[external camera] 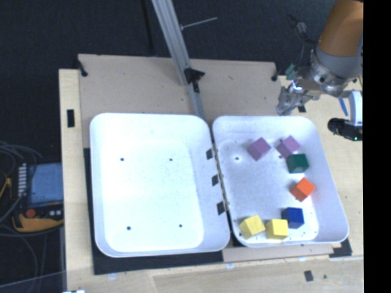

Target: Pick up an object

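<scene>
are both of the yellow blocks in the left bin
No, the two yellow blocks sit side by side at the near edge of the right bin.

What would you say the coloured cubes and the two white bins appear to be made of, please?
The cubes, such as the orange cube and blue cube, look like matte painted wood or foam: flat even colour, no highlights, though the view leaves this open. The right bin and left bin look like thin moulded plastic: smooth, slightly glossy white with rounded corners and raised rims.
</scene>
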Action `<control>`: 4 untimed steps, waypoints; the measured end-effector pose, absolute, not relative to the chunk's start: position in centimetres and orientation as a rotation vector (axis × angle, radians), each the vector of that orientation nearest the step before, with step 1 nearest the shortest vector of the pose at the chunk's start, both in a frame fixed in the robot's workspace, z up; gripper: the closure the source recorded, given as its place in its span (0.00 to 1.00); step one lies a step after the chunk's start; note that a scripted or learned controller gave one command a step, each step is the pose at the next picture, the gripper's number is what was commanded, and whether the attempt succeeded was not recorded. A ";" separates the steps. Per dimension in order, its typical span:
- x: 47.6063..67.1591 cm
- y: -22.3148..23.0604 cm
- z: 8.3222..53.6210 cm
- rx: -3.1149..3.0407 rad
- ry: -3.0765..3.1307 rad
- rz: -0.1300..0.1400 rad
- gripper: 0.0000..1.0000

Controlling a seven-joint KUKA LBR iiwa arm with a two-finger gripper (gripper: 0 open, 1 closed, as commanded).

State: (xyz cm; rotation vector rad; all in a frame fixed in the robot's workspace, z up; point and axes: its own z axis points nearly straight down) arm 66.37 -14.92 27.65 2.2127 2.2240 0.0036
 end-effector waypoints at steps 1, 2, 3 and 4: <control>64.4 -10.5 26.2 2.216 2.226 0.000 1.00; 62.4 -5.3 25.1 2.215 2.230 0.000 1.00; 59.2 -0.8 24.0 2.216 2.230 -0.001 1.00; 56.4 3.0 24.6 2.215 2.230 0.001 1.00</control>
